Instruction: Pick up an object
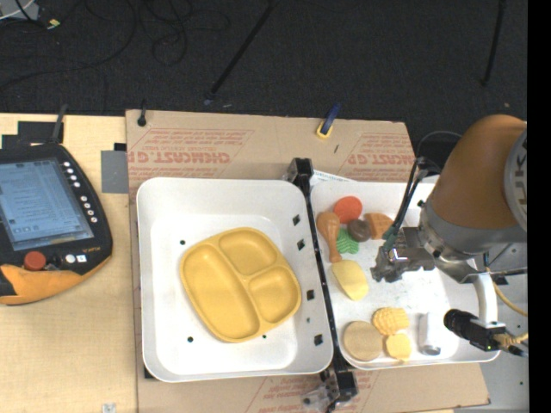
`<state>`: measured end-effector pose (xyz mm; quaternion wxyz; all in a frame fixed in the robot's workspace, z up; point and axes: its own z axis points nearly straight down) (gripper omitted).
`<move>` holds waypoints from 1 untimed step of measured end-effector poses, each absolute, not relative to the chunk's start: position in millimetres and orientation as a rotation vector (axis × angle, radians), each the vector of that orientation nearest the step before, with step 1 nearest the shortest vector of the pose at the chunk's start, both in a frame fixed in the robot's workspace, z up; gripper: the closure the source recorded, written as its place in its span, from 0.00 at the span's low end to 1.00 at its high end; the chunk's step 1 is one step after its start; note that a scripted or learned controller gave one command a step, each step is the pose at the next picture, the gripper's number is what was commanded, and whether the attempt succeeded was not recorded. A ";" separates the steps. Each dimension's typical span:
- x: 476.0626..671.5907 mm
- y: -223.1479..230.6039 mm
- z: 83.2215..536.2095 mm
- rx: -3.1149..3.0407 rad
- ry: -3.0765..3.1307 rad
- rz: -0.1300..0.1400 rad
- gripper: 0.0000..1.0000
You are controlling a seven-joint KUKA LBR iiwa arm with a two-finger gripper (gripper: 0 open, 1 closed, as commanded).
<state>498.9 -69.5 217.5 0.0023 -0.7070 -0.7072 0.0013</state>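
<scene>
The right bin (435,304) holds several toy foods: a red tomato (348,207), a green piece (347,243), a small dark piece (359,229), an orange-brown piece (377,225), a tan drumstick shape (330,231), a pale yellow lemon shape (350,280), a yellow corn piece (390,320), a beige round (362,341) and a small yellow round (399,347). My gripper (389,265) hangs low over this bin, just right of the lemon shape and below the orange-brown piece. Nothing shows between its fingers.
The left bin (164,231) carries a yellow divided plate (239,282). A small grey-white item (427,334) lies near the right bin's front. A tablet pendant (47,222) rests on the bench at far left. Cardboard (258,149) lies under both bins.
</scene>
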 end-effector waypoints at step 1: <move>504.8 -77.2 224.8 -2.221 -2.219 0.002 1.00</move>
